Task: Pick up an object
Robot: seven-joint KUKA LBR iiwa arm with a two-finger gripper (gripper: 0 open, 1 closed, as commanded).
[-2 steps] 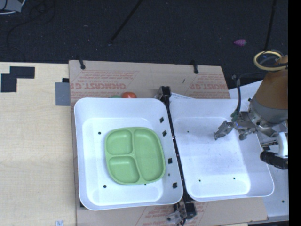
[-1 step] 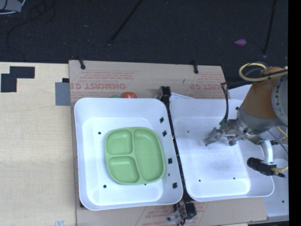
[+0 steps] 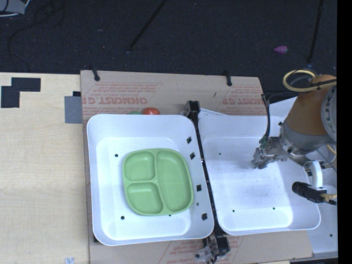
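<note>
Green three-compartment plate (image 3: pixel 158 181), centre of left bin (image 3: pixel 104 142). Gripper (image 3: pixel 263 159), right bin (image 3: pixel 247 213), three o'clock of plate; jaws' spread indiscernible. Best approach: traverse leftward, descend astride plate rim.

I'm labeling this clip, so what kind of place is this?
Probably a robotics lab grasping station, not a kitchen: two white bins fixed side by side on a cardboard-covered bench, a robot arm reaching over the right one, and loose cables on dark carpet behind.
</note>
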